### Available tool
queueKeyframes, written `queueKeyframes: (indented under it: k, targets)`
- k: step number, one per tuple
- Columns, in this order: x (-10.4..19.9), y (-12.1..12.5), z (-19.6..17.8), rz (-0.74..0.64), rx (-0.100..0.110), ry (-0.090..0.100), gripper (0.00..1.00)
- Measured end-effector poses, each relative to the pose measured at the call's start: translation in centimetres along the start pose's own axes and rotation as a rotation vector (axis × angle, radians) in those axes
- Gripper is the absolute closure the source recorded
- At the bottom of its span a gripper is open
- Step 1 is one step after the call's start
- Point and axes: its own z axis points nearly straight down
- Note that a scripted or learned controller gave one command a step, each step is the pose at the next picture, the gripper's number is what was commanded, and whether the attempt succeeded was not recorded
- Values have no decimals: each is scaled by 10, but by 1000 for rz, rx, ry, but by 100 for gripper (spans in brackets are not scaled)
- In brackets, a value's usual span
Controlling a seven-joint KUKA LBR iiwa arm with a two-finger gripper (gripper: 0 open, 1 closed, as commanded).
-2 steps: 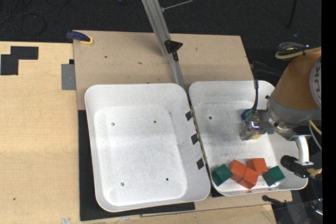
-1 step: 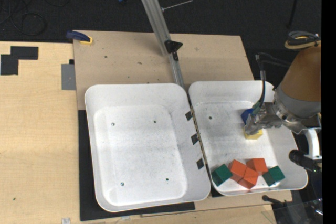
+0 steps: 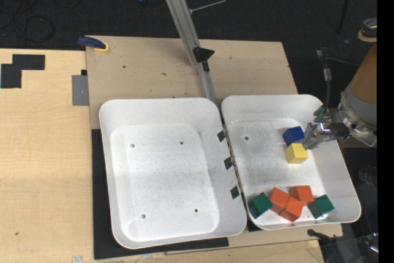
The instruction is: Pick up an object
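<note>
1. Camera view: I see the counter (image 3: 43,151) in pale wood, carrying two shallow white bins side by side, the left bin (image 3: 161,111) and the right bin (image 3: 271,105), joined along their shared edge by small black clips.
2. My arm (image 3: 369,86) comes in from the right, its orange band showing at the frame edge above the grey wrist.
3. The tool (image 3: 315,135) sits over the right rim area of the right bin, low and just beside the blue block (image 3: 293,134).
4. I cannot tell from this angle whether the tool is released or clenched; nothing is visibly between its tips.
5. The blue block lies in the upper right part of the right bin, with a yellow block (image 3: 297,153) touching or nearly touching it just below.
6. Along the near edge of the right bin I see a cluster: a green block (image 3: 260,203) on the left, orange blocks (image 3: 290,201) bunched in the middle, and a second green block (image 3: 320,206) on the right. The orange ones touch each other; I cannot count them for certain.
7. A slanted aluminium rail (image 3: 181,15) rises from behind the bins toward the top of the frame, with a black bracket partway down.
8. A small blue and yellow clamp (image 3: 93,44) sits on the far left corner of the brown board behind the bins.
</note>
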Motion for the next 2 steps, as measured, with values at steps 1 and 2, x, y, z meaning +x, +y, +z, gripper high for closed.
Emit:
queueKeyframes:
  k: [1,2]
  targets:
    - [-1,1,-32,-2,2,1,100]
    - [47,13,-26,-5,7,3,100]
